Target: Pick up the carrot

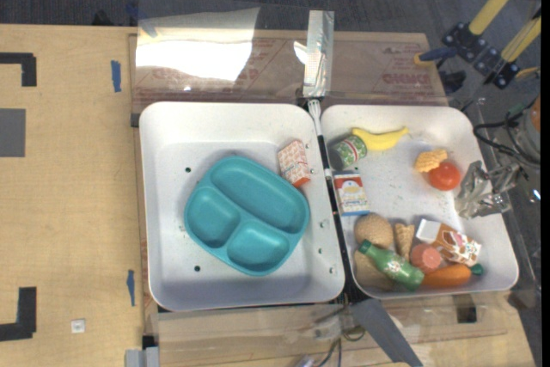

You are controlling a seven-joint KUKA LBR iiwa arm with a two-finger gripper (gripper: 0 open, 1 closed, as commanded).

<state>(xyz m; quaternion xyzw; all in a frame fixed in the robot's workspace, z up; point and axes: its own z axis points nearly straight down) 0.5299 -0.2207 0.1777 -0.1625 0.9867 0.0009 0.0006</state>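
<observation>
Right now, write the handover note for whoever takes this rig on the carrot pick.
Gripper: metal two-finger gripper at the right bin's right edge, holding nothing; finger state unclear.
Carrot: orange toy carrot lies at the white right bin's front edge, beside the green bottle, apart from the gripper.
Done: nothing, carrot not lifted.
Left: reach it, grasp, lift.
Teal divided tray sits in the left bin.

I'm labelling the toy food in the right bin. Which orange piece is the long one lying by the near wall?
The carrot, stretched along the right bin's near edge beside the green bottle; the tomato is round.
</observation>
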